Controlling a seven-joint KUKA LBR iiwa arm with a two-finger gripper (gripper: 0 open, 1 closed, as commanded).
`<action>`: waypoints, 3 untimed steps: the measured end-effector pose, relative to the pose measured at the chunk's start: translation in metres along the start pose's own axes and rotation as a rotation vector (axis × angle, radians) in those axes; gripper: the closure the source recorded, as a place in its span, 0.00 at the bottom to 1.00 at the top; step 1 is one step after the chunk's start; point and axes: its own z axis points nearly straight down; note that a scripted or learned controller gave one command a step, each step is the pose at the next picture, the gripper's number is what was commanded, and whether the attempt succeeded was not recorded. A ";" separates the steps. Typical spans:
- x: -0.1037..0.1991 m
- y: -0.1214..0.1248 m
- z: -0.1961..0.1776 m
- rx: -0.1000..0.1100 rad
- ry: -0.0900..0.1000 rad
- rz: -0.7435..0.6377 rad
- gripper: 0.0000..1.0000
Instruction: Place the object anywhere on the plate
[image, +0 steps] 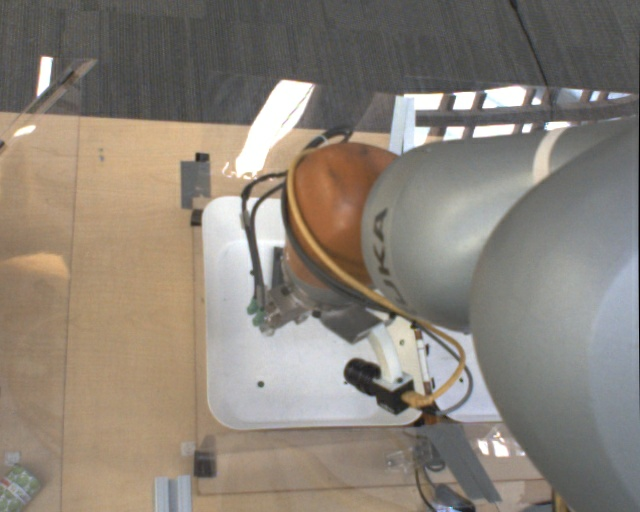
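Note:
The grey arm, with its orange band (335, 215), leans over the left white bin (228, 385) and covers most of it. The wrist points down into the bin. The gripper (285, 305) sits under the wrist, and only its grey body and a small green fitting (261, 318) on its left side can be seen. The arm hides whatever lies beneath and to the right of it.
A white bracket with a black cylinder (367, 376) hangs from the wrist over the bin's near side. A dark speck (260, 383) lies on the bin floor. Black clamps (199, 180) (204, 463) stand at the bin's left corners. Bare wooden bench (100, 300) stretches to the left.

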 end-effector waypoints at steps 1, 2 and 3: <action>0.000 0.000 0.000 0.000 0.000 0.000 0.00; -0.002 0.002 -0.011 -0.006 0.000 0.000 1.00; 0.012 -0.005 0.107 0.012 0.000 0.041 1.00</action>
